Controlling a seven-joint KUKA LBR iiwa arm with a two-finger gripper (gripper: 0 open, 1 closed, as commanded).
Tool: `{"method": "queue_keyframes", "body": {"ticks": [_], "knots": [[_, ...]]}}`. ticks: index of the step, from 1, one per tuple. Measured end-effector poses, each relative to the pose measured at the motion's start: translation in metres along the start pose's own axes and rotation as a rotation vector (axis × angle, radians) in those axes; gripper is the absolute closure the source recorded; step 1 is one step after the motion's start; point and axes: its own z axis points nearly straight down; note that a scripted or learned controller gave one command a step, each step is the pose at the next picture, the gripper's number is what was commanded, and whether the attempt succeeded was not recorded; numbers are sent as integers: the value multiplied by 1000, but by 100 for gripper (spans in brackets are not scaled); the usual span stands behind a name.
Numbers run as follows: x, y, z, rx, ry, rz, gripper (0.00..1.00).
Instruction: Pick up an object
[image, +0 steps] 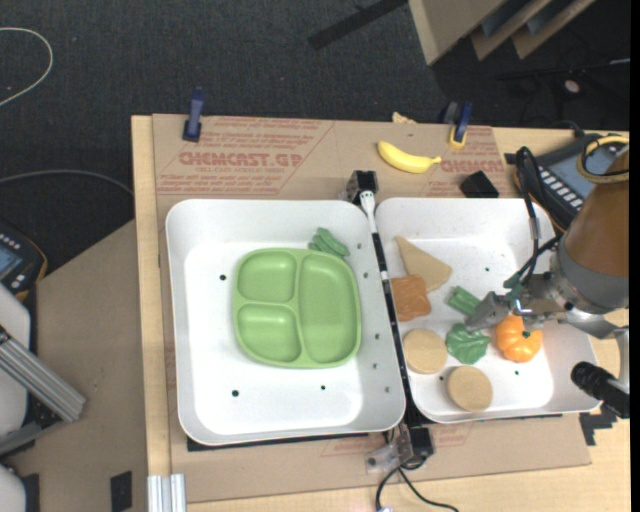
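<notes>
the arm comes in from the right edge of the frame, grey with an orange band, and its gripper (503, 310) hangs low over the right bin (500, 215), at the right of centre in the frame; its tips sit among the toys there and i cannot tell how it is set or whether it has hold of anything; just beside it, toward the lower right, lies a small orange pumpkin-like toy (518, 341), round, glossy, with a green stem end, and touching that on its left a green toy vegetable (467, 345), lumpy and darker green; a green leafy piece (463, 300) lies just above it; further left in the same bin are a tan wedge (425, 263) like a slice of bread or cheese, a brown-orange square slab (410, 297), and two pale round biscuits (425, 351), one lower right of the other; the left bin (200, 320) holds a light green divided plate (298, 307) with three compartments, and a small green toy (329, 242) touches its upper edge; on the brown board (250, 160) behind the bins red print reads "chemcast" followed by letters i cannot make out; a yellow banana (407, 157) lies on the board above the right bin.
</notes>
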Motion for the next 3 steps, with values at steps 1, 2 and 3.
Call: {"method": "queue_keyframes", "body": {"ticks": [1,2,3], "knots": [[0,0,0,0,0,0,0],[-11,-2,113,5,2,3,0],[-11,-1,98,-3,-2,2,100]]}}
